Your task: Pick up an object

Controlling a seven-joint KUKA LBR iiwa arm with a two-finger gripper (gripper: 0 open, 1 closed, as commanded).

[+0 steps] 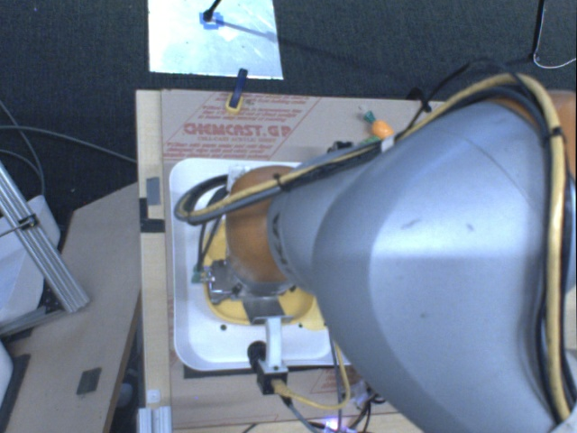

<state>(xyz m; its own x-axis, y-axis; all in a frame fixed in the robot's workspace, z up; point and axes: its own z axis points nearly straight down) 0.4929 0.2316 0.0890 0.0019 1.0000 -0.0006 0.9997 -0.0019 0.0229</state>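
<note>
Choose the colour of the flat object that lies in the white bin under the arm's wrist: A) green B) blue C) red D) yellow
D: a flat yellow object shows on the floor of the shallow white bin, partly hidden below the orange band of the grey arm.

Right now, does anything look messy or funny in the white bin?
Nothing looks spilled or broken. The arm hangs low over the white bin and hides most of it; a yellow thing peeks out beneath the wrist.
</note>
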